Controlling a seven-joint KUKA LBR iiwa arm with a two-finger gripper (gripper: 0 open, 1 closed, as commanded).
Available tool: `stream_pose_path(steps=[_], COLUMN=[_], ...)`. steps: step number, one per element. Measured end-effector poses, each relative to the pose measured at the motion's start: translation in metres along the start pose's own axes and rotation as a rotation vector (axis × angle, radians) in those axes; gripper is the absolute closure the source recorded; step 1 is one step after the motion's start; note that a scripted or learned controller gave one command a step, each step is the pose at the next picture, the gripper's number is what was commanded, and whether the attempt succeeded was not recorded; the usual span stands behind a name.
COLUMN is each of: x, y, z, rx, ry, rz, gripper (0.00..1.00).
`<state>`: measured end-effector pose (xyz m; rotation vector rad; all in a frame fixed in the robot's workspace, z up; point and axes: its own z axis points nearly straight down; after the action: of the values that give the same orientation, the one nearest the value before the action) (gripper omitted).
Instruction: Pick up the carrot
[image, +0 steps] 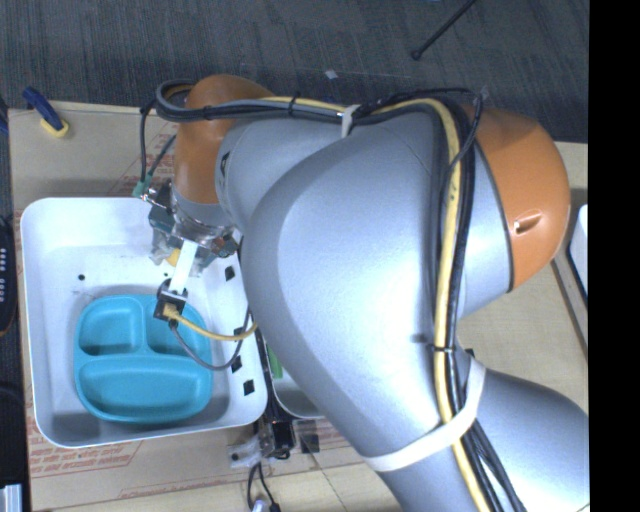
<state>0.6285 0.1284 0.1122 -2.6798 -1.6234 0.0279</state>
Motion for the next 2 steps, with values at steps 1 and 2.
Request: stream_pose_path(steps=[1, 2], x=[-0.031, -0.033], y=[-0.025, -0.044], z=[0.023, 0.020], rx=[-0.004, -0.034], ry=[0.002, 0.003], rz=[-0.216, -0.514], gripper=[1.00, 1.00])
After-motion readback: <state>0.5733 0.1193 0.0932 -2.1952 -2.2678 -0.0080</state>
